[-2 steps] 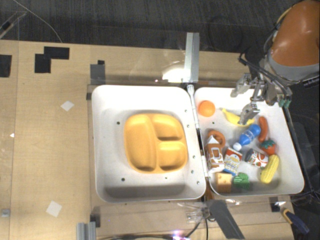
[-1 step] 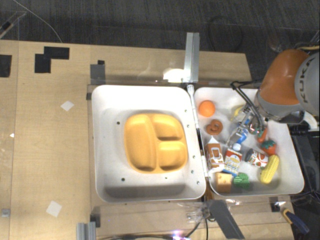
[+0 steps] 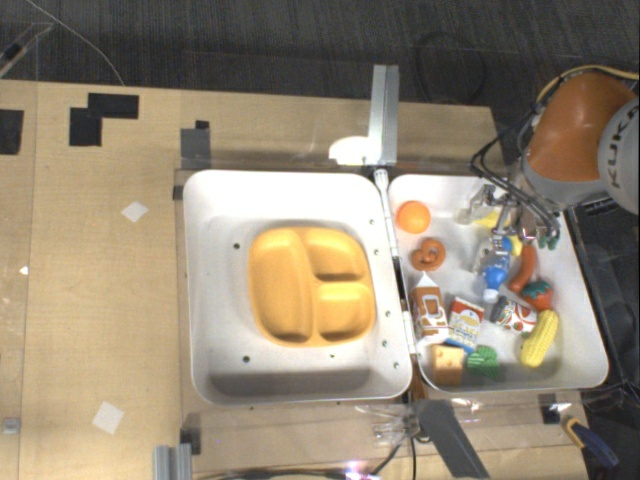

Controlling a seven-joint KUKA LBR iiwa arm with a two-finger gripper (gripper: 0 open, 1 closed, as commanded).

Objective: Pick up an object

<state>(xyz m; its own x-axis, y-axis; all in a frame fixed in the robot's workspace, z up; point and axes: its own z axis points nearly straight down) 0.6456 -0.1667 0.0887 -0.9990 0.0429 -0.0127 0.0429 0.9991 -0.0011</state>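
The right bin (image 3: 590, 358) holds several toy foods. Among them are an orange ball (image 3: 413, 216), a red-brown round piece (image 3: 429, 254), a small milk carton (image 3: 427, 306), a yellow corn cob (image 3: 540, 338), a green piece (image 3: 483, 360) and a blue bottle (image 3: 493, 271). My gripper (image 3: 500, 233) hangs over the upper right part of this bin, just above the blue bottle and beside an orange carrot-like piece (image 3: 524, 265). I see nothing lifted clear of the bin.
The left bin (image 3: 215, 268) holds a yellow divided plate (image 3: 310, 283). A metal post (image 3: 385, 108) rises behind the gap between the bins. The grey arm with its orange band (image 3: 575, 133) comes in over the right bin's far right corner, trailing cables.
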